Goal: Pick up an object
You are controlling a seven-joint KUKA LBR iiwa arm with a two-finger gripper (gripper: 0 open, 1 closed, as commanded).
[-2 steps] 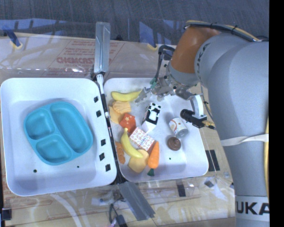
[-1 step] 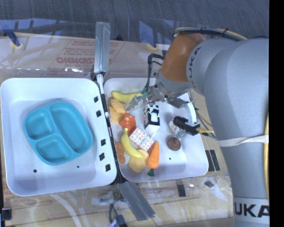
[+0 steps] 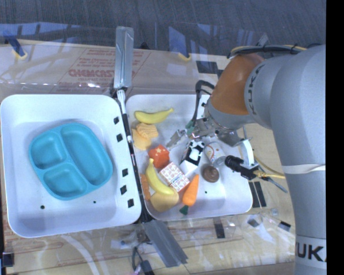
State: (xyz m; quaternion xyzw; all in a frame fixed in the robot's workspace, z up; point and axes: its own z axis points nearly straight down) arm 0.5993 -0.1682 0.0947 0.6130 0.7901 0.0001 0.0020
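My gripper point(image 3: 190, 149) hangs low over the middle of the right bin point(image 3: 235, 202), under the grey arm with its orange band point(image 3: 232, 90). Just left of it lies a red object point(image 3: 159, 155). A white patterned cube point(image 3: 175, 176) and an orange carrot point(image 3: 190, 191) lie just below it. A brown round piece point(image 3: 210, 173) sits to its lower right. One yellow banana point(image 3: 153, 116) lies near the bin's far edge, another banana point(image 3: 156, 182) at the lower left, and a pale yellow item point(image 3: 145, 134) by the left wall. I see nothing held.
The left bin point(image 3: 23, 211) holds a blue divided plate point(image 3: 70, 159). A grey divider bar point(image 3: 124, 62) stands between the bins at the back. Cables point(image 3: 264, 176) trail from the wrist over the right bin's right rim.
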